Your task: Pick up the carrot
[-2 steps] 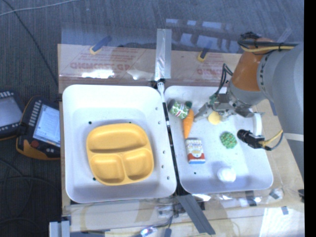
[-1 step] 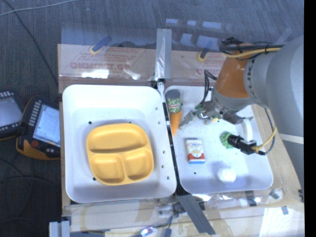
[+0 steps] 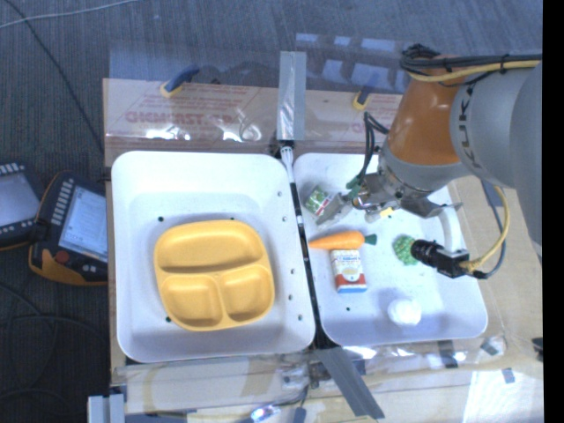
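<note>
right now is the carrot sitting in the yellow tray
No, the carrot lies on the floor of the right bin, beside a small carton, while the yellow tray sits in the left bin.

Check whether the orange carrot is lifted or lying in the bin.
Lying down. The orange carrot rests flat on the right white bin floor beside the small carton, apart from the pincer.

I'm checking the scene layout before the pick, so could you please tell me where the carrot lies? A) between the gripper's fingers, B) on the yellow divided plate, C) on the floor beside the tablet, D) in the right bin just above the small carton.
D: the carrot lies on the right bin's floor, directly above the small carton.
</note>
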